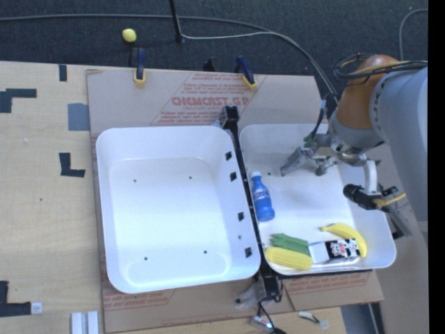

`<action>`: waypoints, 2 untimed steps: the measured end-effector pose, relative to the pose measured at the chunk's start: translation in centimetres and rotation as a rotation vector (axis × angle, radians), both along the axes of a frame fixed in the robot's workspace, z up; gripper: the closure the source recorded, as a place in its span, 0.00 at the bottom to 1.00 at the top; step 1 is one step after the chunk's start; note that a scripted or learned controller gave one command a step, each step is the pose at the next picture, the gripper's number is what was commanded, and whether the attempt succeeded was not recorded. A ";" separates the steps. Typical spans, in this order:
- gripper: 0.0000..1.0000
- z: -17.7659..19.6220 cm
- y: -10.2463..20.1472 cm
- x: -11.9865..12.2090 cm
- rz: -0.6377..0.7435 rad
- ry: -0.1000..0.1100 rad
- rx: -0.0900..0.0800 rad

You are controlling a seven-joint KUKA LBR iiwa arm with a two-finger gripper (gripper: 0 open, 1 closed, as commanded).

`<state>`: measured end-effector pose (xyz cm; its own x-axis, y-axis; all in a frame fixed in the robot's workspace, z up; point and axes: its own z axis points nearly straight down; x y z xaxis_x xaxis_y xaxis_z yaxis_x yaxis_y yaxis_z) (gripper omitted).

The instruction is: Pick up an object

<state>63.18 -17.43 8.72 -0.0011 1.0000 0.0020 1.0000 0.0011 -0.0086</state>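
The gripper (300, 160) hangs over the back half of the right bin (278, 135), its two fingers spread wide with nothing between them, and bare white floor lies beneath and in front of it. A blue bottle (262, 197) lies against that bin's left wall, while the corn cob (288, 257), banana (345, 234) and small printed box (336, 250) crowd the front edge and front right corner. The left bin (167, 214) lies open from wall to wall.
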 end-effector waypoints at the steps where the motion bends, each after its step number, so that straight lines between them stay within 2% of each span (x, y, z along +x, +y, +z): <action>1: 0.00 14.1 6.0 -4.5 0.004 -0.022 -0.002; 2: 0.00 -0.8 4.2 -3.9 -0.002 -0.001 -0.002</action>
<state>59.23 -13.25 7.93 0.0007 1.0000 0.0004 1.0000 -0.0007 -0.0079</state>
